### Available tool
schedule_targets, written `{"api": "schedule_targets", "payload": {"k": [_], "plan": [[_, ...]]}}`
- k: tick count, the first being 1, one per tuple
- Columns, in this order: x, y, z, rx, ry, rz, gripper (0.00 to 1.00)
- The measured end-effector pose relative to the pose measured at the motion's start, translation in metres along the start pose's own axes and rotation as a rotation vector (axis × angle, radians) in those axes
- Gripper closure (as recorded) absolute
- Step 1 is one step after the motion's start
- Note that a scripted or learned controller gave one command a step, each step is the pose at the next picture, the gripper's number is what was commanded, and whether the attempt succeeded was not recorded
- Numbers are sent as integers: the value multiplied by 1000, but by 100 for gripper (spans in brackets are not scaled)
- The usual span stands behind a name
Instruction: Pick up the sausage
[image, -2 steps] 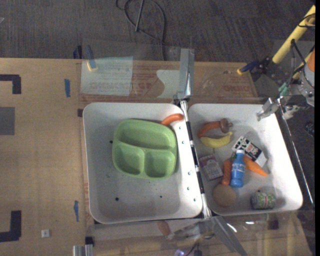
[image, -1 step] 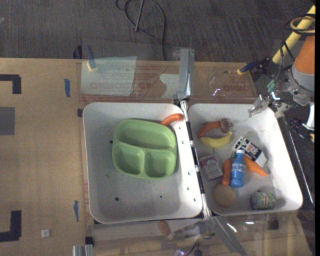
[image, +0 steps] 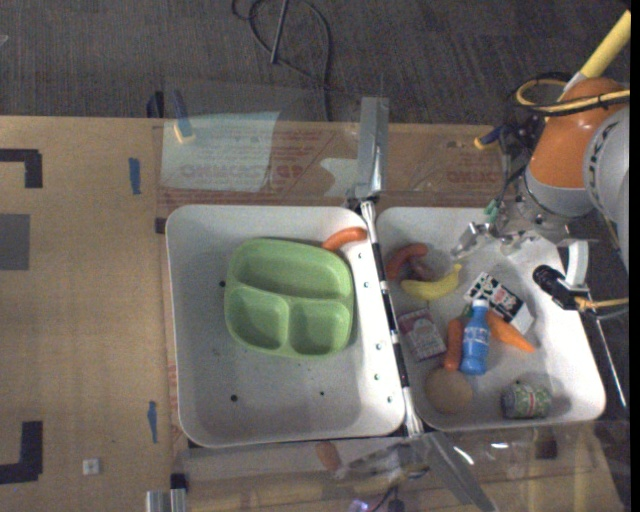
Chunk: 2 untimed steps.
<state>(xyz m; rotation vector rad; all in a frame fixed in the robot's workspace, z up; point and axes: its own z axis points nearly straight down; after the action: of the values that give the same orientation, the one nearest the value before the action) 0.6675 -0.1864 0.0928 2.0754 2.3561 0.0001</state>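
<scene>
Gripper hangs over the right bin, top edge; whether it is released or clenched, I cannot tell. Sausage lies just to its left, touching the banana. Best approach, I judge: straddle the sausage's upper curve, clear of the banana.

Bench: tan surface, black corner marks and blue tape strips at left. Directly on it: left white bin and right white bin, side by side, touching at inner rims. Clear plastic sheet lies behind left bin.
</scene>
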Motion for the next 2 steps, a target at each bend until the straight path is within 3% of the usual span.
{"api": "schedule_targets", "payload": {"k": [1,2], "plan": [[-7,-1,-25,1,0,191,0],[2,-48,8,2,2,353,0]]}}
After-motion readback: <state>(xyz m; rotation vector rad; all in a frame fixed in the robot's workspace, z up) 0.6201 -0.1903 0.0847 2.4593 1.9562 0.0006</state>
